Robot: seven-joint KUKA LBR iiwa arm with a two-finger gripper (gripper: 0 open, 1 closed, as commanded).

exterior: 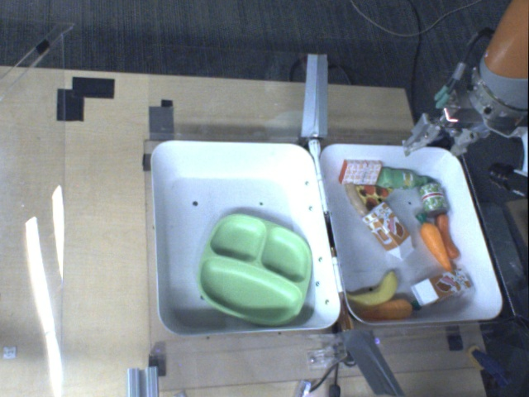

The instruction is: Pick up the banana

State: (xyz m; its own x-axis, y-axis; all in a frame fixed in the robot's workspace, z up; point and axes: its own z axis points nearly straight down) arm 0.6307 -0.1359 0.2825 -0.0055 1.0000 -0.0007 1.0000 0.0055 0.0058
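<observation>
**Operator:** Where is the banana in the camera view?

**Observer:** You will find the banana [374, 290] in the right bin [483, 246], down at about 7 o'clock from that bin's middle, near the front wall. It lies curved, touching an orange-red sausage-shaped item [385, 309] just in front of it.

**Operator:** And the gripper?

**Observer:** Your gripper [434, 132] hangs over the bin's far rim, at roughly 12 o'clock from the bin's middle, well apart from the banana. Its two fingers stand spread wide, with nothing between them. The orange band [508, 52] of the arm sits at 2 o'clock from the gripper.

**Operator:** What else is in that bin?

**Observer:** A carrot [435, 245] lies at 3 o'clock from the middle, a green bottle [405, 178] at 12 o'clock, just beside a small red and white box [360, 172]. A patterned packet [387, 225] lies near the middle, and a small white box [424, 292] sits at 5 o'clock.

**Operator:** And the left bin?

**Observer:** You see the left bin [178, 222] holding a green divided tray [255, 268], tilted, toward 5 o'clock of that bin.
</observation>
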